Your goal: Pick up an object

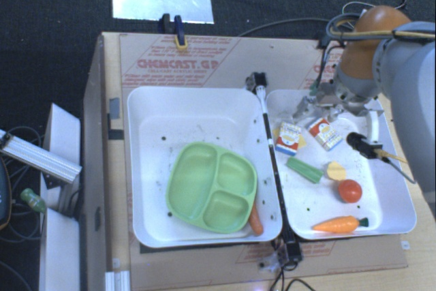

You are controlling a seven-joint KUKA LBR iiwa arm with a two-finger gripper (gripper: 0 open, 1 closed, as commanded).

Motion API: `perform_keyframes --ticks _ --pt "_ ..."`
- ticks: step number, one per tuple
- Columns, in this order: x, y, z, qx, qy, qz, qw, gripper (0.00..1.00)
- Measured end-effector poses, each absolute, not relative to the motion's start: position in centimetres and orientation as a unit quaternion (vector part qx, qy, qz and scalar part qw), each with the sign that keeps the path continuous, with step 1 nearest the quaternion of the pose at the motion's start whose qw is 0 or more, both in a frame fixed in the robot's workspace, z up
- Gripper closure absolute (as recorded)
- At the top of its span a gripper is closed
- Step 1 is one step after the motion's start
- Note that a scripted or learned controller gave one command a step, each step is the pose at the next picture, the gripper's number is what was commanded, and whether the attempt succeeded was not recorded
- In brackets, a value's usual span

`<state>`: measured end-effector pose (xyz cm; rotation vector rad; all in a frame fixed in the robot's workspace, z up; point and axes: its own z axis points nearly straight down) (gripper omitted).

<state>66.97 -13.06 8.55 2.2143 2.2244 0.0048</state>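
- Across the bench (178, 63), two shallow white bins sit side by side, seen from above at a slant.
- The left bin (155, 120) holds a pale green divided plate (212, 186) with three compartments, lying flat towards the near side.
- A small orange sausage-shaped piece (255, 221) lies just beside the plate's near right edge, against the bin wall.
- The right bin (390, 197) holds the loose things that could be picked up.
- Two small white cartons with red and yellow print lie near its far end: one carton (289, 138) by the wall shared with the left bin, the other carton (325, 133) just to its right.
- A green stick (304, 170) lies at a slant near the middle, with a yellow piece (335, 170) just beside its right end.
- A red tomato (350, 191) sits close to the yellow piece, on its near side.
- An orange carrot (335, 223) with a dark green tip lies along the near wall.
- The grey arm (403, 71) reaches in from the right.
- The gripper (320, 105) is at the far end of the right bin, just beyond the two cartons.
- Whether the gripper is open or closed cannot be told, and nothing can be seen held in it.
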Motion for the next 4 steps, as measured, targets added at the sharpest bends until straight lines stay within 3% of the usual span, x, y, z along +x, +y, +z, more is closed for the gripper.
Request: perform_keyframes --ticks 1,2,3,4 --pt "66.9 -20.8 17.4 0.706 0.708 0.0010 0.003 0.00" --pt "59.8 -20.7 8.9 0.707 0.708 0.0019 0.003 0.00" --pt "64.7 -17.3 9.0 0.706 0.709 0.0043 0.005 0.00" --pt "57.2 -16.3 8.4 0.707 0.708 0.0000 0.000 0.00"
